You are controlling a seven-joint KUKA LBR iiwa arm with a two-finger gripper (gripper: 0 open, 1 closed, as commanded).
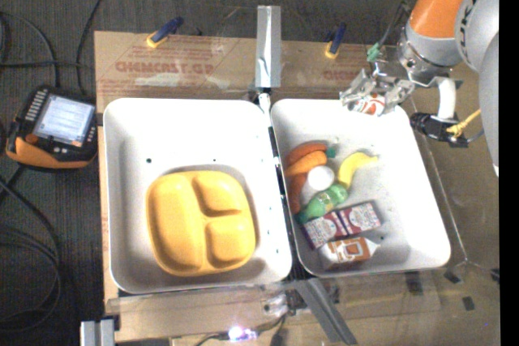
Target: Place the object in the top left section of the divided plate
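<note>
Watching from my remote station, I took the divided plate [201, 219] as my landmark: yellow, three-sectioned, it lay flat in the left bin [130, 126], toward that bin's near side. Right of the plate, across the bins' shared wall, sat the right bin [422, 198] with its cluster of toy food. Well beyond the plate's far right, the arm [454, 4] came in, its orange band high above the right bin's far corner. The gripper [373, 97] hung over that bin's far rim, up and right of the plate, and a small orange-and-white object [371, 104] showed between its fingers, so I read it as pinched there, well apart from the plate. Just right of the plate lay a carrot [306, 157], a banana [355, 166] past it, a white egg [320, 177] between them, a green bottle [322, 202] nearer, and two small cartons [344, 224] nearest. Left of the plate, outside the bins, rested the teach pendant [55, 126].
</note>
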